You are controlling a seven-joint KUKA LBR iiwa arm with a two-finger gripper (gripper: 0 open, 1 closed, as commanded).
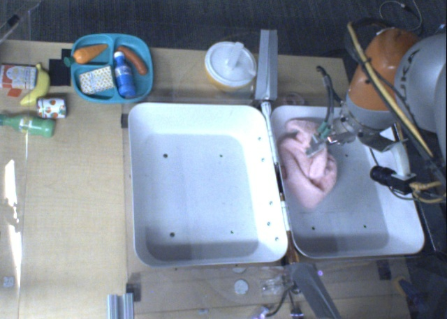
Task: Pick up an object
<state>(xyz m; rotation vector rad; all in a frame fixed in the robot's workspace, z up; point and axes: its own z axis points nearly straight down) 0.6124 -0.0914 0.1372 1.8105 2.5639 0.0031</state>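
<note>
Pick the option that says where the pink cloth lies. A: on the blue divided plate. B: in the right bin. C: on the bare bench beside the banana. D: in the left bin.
B: the pink cloth lies bunched in the right bin, against its left wall, with the gripper at its upper edge.

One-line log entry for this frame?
task: pick object | pincer: at pink cloth, upper right edge | cloth: in right bin | grasp: unconfirmed

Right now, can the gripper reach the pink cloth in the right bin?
Probably yes. The gripper is already at the upper right edge of the pink cloth, which lies alone in the right bin, with nothing over it.
</note>
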